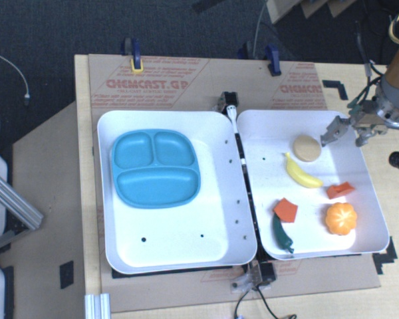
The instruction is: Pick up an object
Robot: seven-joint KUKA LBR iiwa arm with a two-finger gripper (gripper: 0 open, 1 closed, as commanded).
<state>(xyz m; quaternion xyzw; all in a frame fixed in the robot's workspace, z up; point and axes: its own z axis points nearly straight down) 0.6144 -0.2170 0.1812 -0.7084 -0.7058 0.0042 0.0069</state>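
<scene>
Gripper [346,130] hovers just right of the bun [307,149].
Its fingers look spread and bare; it should centre over the bun, then descend straight before pinching.

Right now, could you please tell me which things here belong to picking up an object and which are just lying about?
Belong to the job:
claw, open, above the right bin
tan round piece
banana
orange
two red blocks
green pepper

Just lying about:
blue divided plate in the left bin
blue clamps
</scene>
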